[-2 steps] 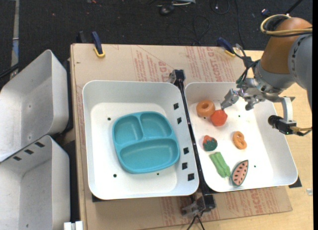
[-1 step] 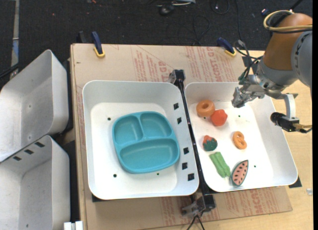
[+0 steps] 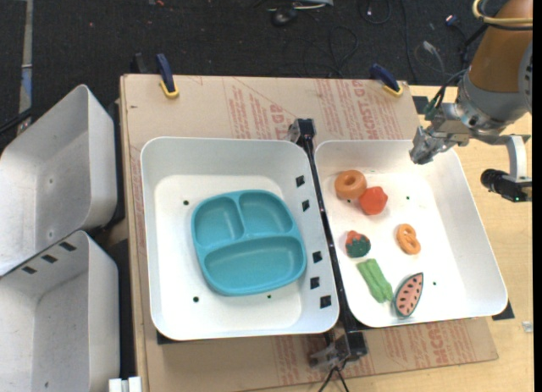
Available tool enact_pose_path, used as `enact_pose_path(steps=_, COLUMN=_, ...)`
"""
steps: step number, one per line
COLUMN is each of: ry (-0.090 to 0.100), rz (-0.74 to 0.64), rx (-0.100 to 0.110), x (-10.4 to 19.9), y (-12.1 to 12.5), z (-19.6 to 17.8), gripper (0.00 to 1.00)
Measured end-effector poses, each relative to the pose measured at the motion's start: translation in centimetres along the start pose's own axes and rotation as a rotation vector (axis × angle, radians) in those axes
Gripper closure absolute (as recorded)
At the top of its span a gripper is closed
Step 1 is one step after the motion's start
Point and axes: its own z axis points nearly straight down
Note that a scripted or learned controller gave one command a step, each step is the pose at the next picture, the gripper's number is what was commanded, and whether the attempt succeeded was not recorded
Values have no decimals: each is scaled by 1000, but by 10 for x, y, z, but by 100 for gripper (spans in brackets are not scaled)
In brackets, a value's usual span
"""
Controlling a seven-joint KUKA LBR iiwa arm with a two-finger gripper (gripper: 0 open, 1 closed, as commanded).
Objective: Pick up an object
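Camera view: green bar [image 3: 373,279] lies lengthwise toward near-right; tool [image 3: 423,151] grip state unclear, nothing visibly held

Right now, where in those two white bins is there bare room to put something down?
Right bin: bare floor along its right side, between the pretzel and the rim, and at top right beneath the hand. Its left half is crowded: donut, red piece, watermelon slice. In the left bin, the blue divided plate leaves just margins.

arm [image 3: 500,52]: cut off at right edge | finger gap: unreadable
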Motion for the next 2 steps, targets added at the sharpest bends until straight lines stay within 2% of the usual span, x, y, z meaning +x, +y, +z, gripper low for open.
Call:
enact_pose_path(steps=1, ry=0, rz=-1, rx=0, x=0, y=2, z=-48, gripper=100)
enact_pose_path(steps=2, ry=4, rz=-5, rx=7, x=55, y=-6, z=-56, gripper=100)
